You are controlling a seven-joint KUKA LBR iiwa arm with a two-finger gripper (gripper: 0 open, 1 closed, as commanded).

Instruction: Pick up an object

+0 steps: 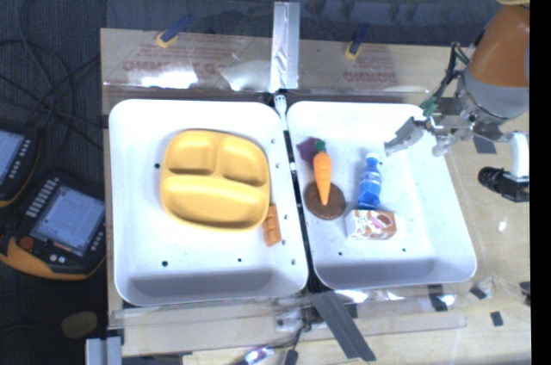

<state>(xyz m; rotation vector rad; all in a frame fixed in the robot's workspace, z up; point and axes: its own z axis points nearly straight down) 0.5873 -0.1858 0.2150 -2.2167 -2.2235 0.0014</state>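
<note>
Four items in right bin (448, 217) | hand (419, 133) (grip unclear) above its edge

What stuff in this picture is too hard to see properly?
- Gripper: small and blurry at the right bin's edge, so its fingers can't be judged.
- Purple thing: partly behind the carrot, so unclear what it is.
- Brown disc: the carrot's tip covers part of it.
- Packet: print too small to read.
- Orange piece: tucked against the yellow tray, shape unclear.
</note>
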